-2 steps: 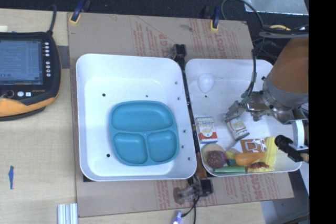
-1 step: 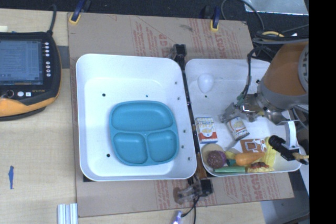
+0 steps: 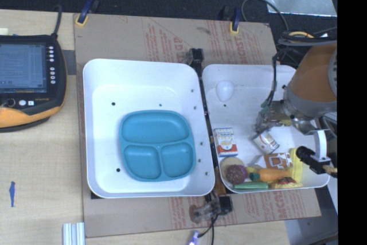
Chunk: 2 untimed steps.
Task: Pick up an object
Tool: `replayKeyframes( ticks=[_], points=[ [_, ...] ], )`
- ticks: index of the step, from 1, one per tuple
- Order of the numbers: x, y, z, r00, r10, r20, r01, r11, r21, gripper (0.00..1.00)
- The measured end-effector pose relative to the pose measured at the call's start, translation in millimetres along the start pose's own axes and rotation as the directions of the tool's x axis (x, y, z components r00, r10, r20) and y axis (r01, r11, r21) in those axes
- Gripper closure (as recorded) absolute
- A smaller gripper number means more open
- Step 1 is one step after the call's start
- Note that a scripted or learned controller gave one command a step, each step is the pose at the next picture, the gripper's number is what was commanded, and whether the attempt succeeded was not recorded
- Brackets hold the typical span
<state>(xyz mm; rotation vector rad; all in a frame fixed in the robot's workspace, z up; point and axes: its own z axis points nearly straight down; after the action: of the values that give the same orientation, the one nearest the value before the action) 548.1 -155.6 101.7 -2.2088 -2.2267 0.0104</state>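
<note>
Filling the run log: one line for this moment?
arm: over right bin | gripper: low above small silver item | grasp: unclear | left bin: blue tray

Two white bins sit on the bench, left of the jaws. One blue three-compartment tray lies in the farther bin. Near the jaws: one white egg-shaped ball, one small carton, one carrot, one green vegetable.
</note>
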Motion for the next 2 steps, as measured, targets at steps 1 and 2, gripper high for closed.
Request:
replayKeyframes(
  ticks=[1, 2],
  points=[
    [53, 27, -4, 1.0, 0.001, 0.0, -0.001, 1.0, -0.006, 1.0],
    [10, 92, -83, 1.0, 0.003, 0.0, -0.003, 1.0, -0.008, 1.0]
  ],
)
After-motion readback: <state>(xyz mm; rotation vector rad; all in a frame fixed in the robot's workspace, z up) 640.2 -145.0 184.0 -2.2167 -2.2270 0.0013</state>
